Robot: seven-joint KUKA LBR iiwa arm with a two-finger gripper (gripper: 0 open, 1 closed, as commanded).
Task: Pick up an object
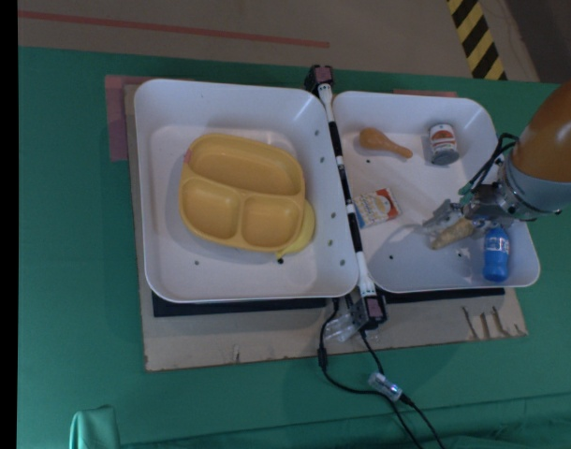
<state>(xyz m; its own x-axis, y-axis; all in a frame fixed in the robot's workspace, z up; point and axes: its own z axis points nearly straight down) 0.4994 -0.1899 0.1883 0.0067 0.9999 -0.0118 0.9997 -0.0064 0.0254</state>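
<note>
Counter (70, 251): lying under a matte green cover, with a flat sheet of brown cardboard (267, 344) showing beneath the bins.
Left bin (159, 204): sitting as a shallow, smooth white plastic tray with rounded corners.
Yellow plate (243, 192): lying in the middle of the left bin, a glossy divided dish with three rounded compartments.
Right bin (412, 269): sitting just beside the left one, the same white moulded shape, the two being joined along a black and white strip.
Wooden piece (386, 143): lying in the right bin's far part, tan and smooth, shaped like a drumstick with a bulbous end and a narrow neck.
Small can (443, 143): standing near the wooden piece, a short cylinder with a red and white label.
Carton (376, 206): lying flat near the dividing strip, a small boxy packet with white and orange print.
Blue bottle (495, 253): lying near the right bin's near right corner, a rounded glossy blue shape with a pale band.
Arm (552, 152): reaching in from the right, its orange band and grey wrist rounded and smooth.
End effector (451, 223): hanging low over the right bin; I cannot tell whether it is spread or pressed together.
Tan stick (451, 236): lying right at the end effector's tip, elongated and pale; whether it is being pinched is unclear.
Cables (370, 363): trailing in black loops over the counter's near edge.
</note>
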